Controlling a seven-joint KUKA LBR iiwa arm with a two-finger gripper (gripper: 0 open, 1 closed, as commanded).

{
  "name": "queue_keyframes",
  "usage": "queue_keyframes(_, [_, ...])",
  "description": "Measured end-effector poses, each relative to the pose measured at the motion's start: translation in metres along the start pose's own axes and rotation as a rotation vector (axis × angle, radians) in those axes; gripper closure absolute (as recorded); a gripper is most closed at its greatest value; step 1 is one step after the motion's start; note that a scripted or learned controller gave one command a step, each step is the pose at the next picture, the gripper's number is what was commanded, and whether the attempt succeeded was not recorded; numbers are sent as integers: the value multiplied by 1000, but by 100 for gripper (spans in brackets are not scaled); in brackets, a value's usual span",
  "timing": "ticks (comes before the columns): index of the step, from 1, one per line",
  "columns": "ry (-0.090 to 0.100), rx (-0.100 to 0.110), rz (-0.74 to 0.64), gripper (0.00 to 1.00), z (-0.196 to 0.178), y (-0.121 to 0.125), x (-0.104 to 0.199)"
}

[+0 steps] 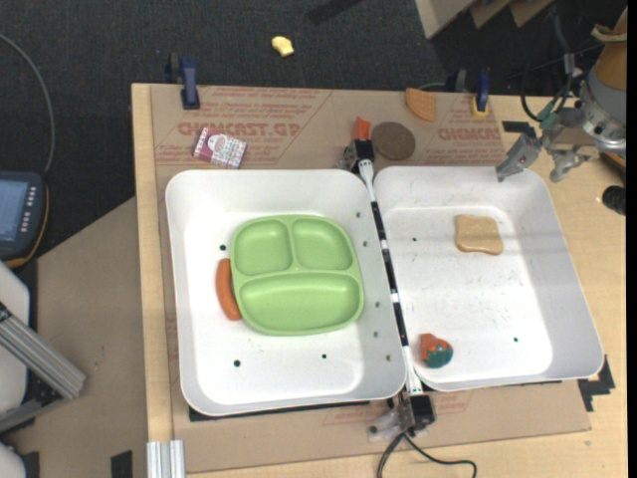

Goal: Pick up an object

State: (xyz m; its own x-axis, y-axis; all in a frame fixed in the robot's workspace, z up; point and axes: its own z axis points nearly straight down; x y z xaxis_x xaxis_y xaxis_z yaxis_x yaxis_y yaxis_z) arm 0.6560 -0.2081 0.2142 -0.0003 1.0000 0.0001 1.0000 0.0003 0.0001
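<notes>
Bench (pixel 299 127): flat brown cardboard with red print.
Bins (pixel 199 347): two shallow, glossy white, with rounded corners.
Plate (pixel 296 273): smooth green plastic with three compartments, in the left bin.
Gripper (pixel 542 160): grey metal, fingers spread wide and holding nothing, above the right bin's far right corner.
Toast (pixel 478 233): tan, matte slice lying flat in the right bin.
Sausage (pixel 227 289): orange and glossy, touching the plate's left edge.
Toy (pixel 434 351): small, teal and orange, near the right bin's near left corner.

Tan toast slice (pixel 479 234) lies flat in the right bin (pixel 557 297).
</notes>
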Motion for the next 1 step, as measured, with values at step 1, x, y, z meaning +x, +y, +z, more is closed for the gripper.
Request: queue_keyframes(1, [3,8,-1,0,77,-14,23])
